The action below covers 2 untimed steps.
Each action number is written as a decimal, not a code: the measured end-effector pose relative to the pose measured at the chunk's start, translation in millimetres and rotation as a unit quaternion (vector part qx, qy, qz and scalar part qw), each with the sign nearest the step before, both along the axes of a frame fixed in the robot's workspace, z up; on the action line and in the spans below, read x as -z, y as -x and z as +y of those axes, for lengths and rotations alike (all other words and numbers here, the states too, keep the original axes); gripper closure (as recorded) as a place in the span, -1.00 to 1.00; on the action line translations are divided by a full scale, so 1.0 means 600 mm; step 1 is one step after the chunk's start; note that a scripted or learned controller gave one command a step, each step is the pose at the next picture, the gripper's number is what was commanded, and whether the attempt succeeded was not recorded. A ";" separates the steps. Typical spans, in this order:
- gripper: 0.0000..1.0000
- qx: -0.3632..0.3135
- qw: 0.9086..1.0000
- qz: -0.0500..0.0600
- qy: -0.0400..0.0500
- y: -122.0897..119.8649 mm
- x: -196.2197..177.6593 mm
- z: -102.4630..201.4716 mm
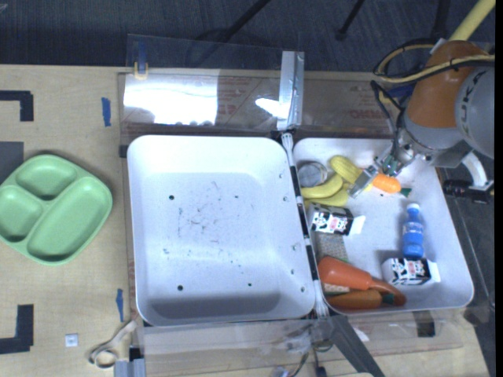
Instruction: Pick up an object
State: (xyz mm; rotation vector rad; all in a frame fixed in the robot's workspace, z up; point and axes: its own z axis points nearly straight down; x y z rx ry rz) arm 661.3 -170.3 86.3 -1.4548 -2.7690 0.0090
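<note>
The gripper (376, 173) hangs low over the right bin's (452, 234) far end, just beside a small orange carrot (385, 184) and the bananas (334, 181), seemingly lining up a pick, though I cannot tell how wide its jaws stand.

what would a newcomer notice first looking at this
Probably the cluttered right bin: yellow bananas, a blue bottle and an orange carrot, with the gripper lowered by the bananas. The green divided plate on the bench's far left also stands out.
</note>
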 end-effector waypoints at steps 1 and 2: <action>1.00 -0.002 1.000 -0.005 0.001 -0.004 -0.023 0.000; 1.00 0.113 0.994 -0.010 0.002 -0.011 -0.148 0.006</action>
